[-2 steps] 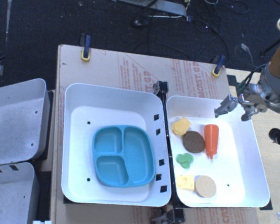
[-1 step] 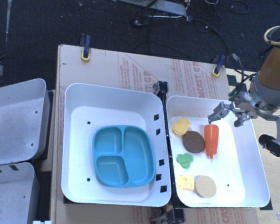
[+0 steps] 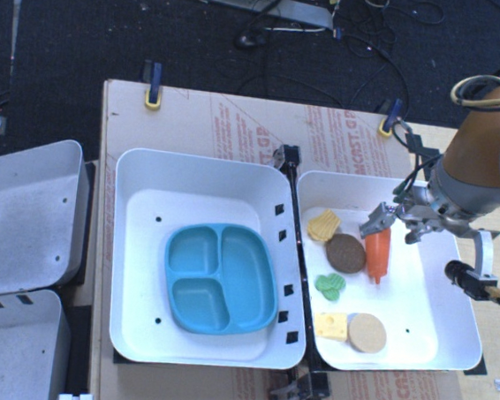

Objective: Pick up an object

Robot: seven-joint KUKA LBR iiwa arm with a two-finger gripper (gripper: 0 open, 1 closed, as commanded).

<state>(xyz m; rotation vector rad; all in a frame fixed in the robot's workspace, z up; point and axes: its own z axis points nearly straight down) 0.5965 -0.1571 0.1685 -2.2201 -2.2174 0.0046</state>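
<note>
You would have seen the claw (image 3: 396,221) low over the far part of the right bin (image 3: 448,344), with the grey arm (image 3: 485,157) and its orange band coming in from the right. An orange carrot-like piece (image 3: 377,255) stood almost upright directly below the claw, its top end touching or very close to the fingers. Whether the claw was released or clenched on it, I could not tell; the fingers were too small and dark against the wrist parts. So you should not count the pick as done. In my judgement the task was at the grasp step: the approach seemed finished, but the closing and the lift were left to confirm.

The other pieces lay in the same bin. A brown round disc (image 3: 346,253) was just beside the carrot on its left, a yellow ridged chip (image 3: 323,225) further left and farther away, a green leafy piece (image 3: 331,287) nearer, and a yellow cheese block (image 3: 332,326) touching a tan round cookie (image 3: 366,333) at the near side.

The left bin (image 3: 145,184) held a blue divided tray (image 3: 220,277). Both bins sat on a worktop (image 3: 240,123) of pale board with red printing, fixed by yellow clamps (image 3: 153,97) at the far edge. Around it the floor (image 3: 63,33) was dark, with cables at the far side, and some white perforated panels (image 3: 18,206) lay at the left.
</note>
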